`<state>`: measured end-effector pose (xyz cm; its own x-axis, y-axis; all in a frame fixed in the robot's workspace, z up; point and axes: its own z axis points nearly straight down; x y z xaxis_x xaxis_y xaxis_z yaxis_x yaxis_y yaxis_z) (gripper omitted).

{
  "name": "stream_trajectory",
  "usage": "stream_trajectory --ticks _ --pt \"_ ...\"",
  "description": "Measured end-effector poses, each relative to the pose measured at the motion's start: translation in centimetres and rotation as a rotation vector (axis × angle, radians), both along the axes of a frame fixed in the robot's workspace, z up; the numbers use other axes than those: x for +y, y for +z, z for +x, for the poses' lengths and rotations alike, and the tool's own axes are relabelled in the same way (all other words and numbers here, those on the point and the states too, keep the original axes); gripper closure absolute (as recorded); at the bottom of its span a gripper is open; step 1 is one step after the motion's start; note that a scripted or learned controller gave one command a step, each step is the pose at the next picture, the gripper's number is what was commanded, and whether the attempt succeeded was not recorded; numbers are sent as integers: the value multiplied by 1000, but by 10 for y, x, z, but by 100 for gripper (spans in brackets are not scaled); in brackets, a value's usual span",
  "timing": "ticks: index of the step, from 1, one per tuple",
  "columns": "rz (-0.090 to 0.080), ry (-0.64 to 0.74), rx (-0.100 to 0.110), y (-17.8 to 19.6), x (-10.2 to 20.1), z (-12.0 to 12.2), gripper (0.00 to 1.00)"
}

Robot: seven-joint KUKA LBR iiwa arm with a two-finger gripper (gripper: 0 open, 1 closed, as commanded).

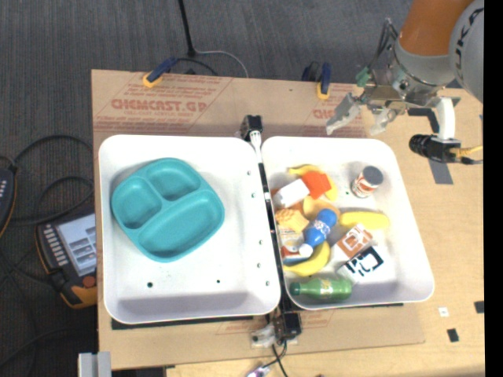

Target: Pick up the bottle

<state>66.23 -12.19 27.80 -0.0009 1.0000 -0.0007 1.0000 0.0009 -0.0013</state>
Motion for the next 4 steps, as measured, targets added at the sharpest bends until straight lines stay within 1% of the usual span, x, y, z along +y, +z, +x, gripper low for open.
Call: stream_trajectory --ticks 1,2,3,4 --pt "1 -16 4 -122 18 -56 0" --pt "-2 -54 -10 -189 7 -121 0" --pt "-1 -54 -14 -178 8 -120 100" --pt "0 -261 1 -83 68 -177 100"
